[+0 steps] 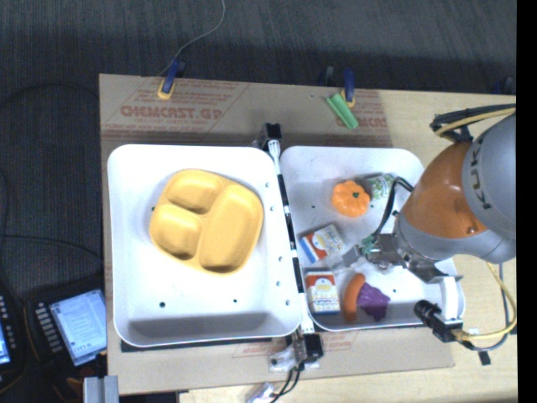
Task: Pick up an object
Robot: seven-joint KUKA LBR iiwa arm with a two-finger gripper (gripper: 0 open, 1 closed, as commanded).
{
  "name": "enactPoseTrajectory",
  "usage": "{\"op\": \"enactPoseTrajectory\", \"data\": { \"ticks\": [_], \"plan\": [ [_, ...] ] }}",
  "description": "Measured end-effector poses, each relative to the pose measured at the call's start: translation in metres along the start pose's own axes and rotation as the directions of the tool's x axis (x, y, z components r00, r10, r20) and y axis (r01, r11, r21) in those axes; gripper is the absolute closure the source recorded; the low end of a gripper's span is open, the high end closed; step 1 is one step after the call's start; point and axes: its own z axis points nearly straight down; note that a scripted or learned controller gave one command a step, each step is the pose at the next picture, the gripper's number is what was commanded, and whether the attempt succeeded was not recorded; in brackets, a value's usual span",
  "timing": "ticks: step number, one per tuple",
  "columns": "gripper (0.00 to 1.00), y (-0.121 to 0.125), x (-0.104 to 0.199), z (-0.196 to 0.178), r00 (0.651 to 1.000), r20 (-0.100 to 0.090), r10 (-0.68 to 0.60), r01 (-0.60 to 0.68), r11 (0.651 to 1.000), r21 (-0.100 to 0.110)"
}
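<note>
A: Dark carpet all round, desk [75,99] w/ cardboard sheet on top, two white bins. Left bin [126,225] has a yellow sectioned tray [205,219]. Right bin [403,159] has the pickable stuff: orange pumpkin [351,198] near the back, small carton [322,243] mid, another carton [321,293] at the front, carrot [354,295] touching a purple thing [374,301].

B: Hand?

A: Hand [369,254] sits low over right bin, betw. the mid carton and the carrot. Wrist blocks it, so can't tell its state.

B: Risks?

A: Prob. closes on bare bin floor, items just beside it. Or nudges the carrot instead of catching it. Clutter's tight, could pinch two at once.
</note>
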Motion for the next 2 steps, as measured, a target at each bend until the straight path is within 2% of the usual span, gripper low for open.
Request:
{"op": "enactPoseTrajectory", "data": {
  "ticks": [1,2],
  "plan": [
    [0.00,-0.002,-0.005,0.011,1.000,-0.005,-0.003,0.003,1.000,0.007],
    [0.00,-0.003,0.016,0.009,1.000,0.018,0.010,-0.010,1.000,-0.002]
  ]
}}
